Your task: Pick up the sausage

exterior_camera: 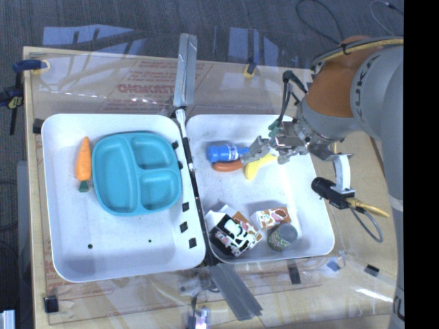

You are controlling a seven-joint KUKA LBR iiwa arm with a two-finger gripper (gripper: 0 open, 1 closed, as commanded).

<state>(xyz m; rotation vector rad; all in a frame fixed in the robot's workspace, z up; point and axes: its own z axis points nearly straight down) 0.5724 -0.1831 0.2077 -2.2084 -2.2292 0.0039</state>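
end effector hanging over the right bin, close to the sausage

camera view: the sausage [227,166] is lying at about 11 o'clock in the right bin [317,204], tucked under a blue bottle [223,152] and touching a banana [258,165] at its 3 o'clock end, so a clean grip is looking awkward. the end effector [269,144] is hovering just above the banana, reaching in from 3 o'clock; whether it is wide or narrow i cannot tell. a carrot [84,162] and blue tray [135,172] are sitting in the left bin [72,245].
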